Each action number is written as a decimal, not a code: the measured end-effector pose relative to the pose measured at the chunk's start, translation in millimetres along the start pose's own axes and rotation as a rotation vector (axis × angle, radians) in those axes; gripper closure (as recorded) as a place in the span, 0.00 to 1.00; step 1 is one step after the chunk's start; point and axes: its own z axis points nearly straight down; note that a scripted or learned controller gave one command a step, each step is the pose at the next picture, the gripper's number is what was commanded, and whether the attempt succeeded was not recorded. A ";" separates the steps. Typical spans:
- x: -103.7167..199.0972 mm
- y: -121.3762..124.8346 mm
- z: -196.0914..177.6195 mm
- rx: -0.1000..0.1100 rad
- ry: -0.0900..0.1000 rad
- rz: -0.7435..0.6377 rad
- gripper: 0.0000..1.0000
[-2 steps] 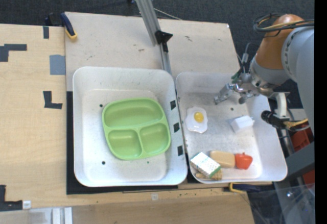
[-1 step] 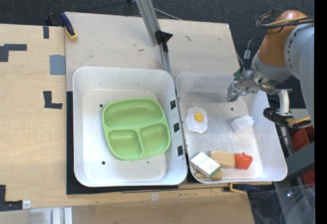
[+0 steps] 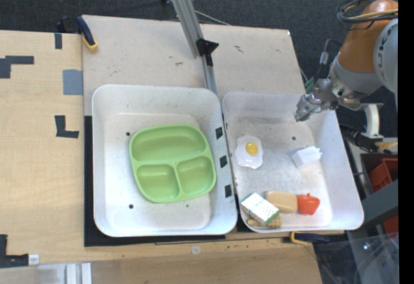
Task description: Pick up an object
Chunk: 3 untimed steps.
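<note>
- The right bin [image 3: 343, 166] holds the candidates for picking: a small white block [image 3: 306, 156] near its right wall, a toy fried egg [image 3: 249, 151] toward the middle, and along the front edge a green-and-white carton [image 3: 261, 209], a tan bread-like piece [image 3: 282, 201] and a red toy pepper [image 3: 308, 204].
- The white block lies nearest the hand [image 3: 304, 110] and well apart from the other items, so it looks like the easiest target.
- The hand hangs over the bin's back right corner, with nothing in it; I cannot tell how far it is open.
- To do the step well, the hand should centre over the block, line up with its shorter side, and descend straight, keeping off the bin wall.
- The three front items touch or nearly touch, so a grasp there risks nudging a neighbour.
- The left bin [image 3: 103, 147] carries a green divided plate [image 3: 172, 162].
- Both bins sit on the tabletop [image 3: 142, 50].
</note>
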 end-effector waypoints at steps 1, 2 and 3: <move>-9.1 4.5 -51.1 -0.002 -0.001 -0.001 1.00; -8.9 6.0 -105.0 -0.003 -0.001 -0.001 1.00; 43.0 -11.0 -110.2 0.003 0.003 -0.005 1.00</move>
